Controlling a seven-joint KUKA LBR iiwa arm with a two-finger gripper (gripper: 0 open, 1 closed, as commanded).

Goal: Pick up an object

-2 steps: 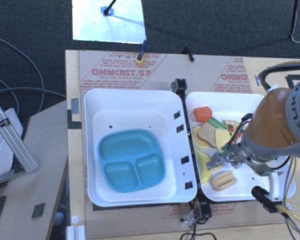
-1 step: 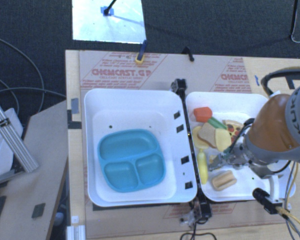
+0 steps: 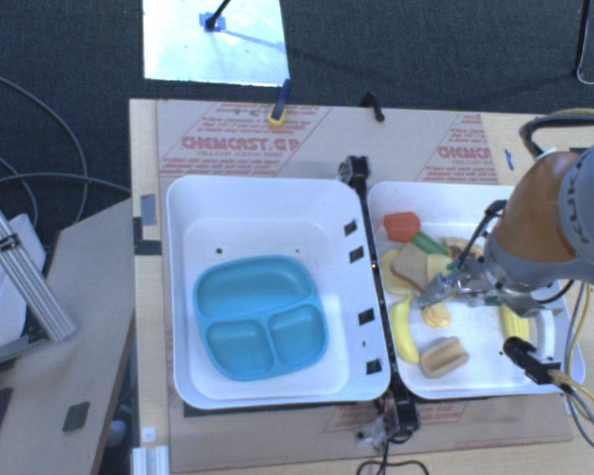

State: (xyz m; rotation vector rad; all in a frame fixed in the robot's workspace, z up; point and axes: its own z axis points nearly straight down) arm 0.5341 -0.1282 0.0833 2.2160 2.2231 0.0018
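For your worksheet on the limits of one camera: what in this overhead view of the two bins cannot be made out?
1. Camera view: the gripper is small and blurred; whether it grips anything is unclear.
2. The grey arm with the orange band covers part of the right white bin.
3. The pale slice-shaped toy food under the gripper is too blurred to identify.

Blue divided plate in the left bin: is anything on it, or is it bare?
Bare. The blue divided plate lies flat in the left bin, all three compartments showing plain blue.
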